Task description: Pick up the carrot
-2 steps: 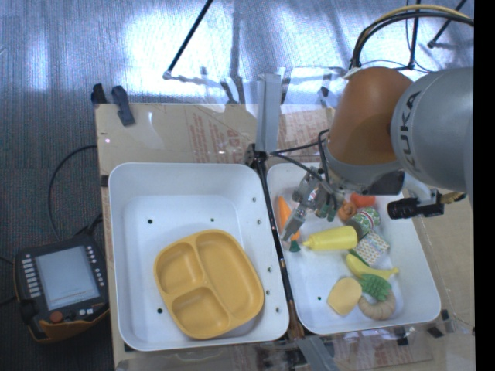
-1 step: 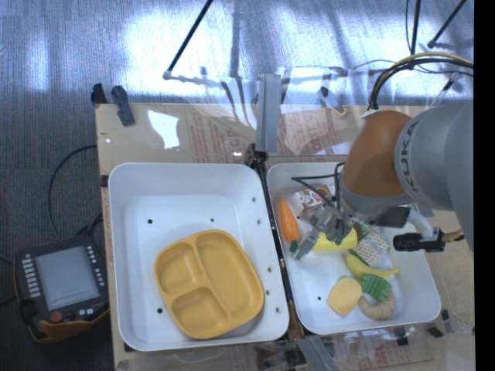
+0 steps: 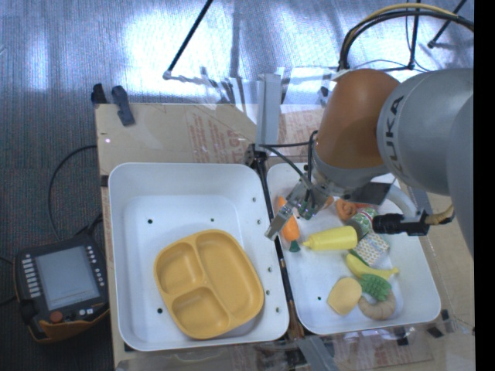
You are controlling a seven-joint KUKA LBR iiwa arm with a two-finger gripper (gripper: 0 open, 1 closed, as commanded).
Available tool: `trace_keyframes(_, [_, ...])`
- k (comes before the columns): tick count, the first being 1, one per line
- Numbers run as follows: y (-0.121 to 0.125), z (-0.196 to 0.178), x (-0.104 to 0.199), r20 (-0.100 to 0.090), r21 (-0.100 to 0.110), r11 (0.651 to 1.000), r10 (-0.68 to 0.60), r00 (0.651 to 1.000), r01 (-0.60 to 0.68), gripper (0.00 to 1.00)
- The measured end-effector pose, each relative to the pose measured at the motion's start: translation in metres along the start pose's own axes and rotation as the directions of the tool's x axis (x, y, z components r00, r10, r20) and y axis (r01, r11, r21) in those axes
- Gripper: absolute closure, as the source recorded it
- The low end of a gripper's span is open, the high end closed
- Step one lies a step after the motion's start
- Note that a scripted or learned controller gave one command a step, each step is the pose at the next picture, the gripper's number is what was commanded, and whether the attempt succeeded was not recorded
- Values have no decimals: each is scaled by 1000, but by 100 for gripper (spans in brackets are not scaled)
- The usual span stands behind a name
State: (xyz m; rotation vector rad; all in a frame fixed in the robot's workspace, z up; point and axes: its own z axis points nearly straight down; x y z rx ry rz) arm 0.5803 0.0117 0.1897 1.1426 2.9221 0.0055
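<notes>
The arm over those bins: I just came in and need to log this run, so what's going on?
The grey arm reaches into the right bin, its claw down at the carrot near the bin's left wall. Other toy foods, including a yellow bottle and a banana, lie beside it. The left bin holds a yellow divided plate.

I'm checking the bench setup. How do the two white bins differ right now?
The left bin holds a single yellow divided plate, lying flat; the right bin holds a clutter of toy foods, among them a carrot, a yellow bottle and a banana. The gripper sits low over the right bin, at the carrot near its left wall; the left bin has no arm above it. Both are shallow, white and rounded at the corners.
</notes>
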Motion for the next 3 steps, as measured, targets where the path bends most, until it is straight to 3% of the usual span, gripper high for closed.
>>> trace_keyframes(1, [-2, 4, 1, -5, 8, 1000, 1, 1000, -1, 0])
trace_keyframes(2, [-25, 42, -34, -5, -13, 997, 81, 997, -81, 0])
trace_keyframes(3, [-14, 37, -16, -53, -5, 998, 56, 997, -57, 100])
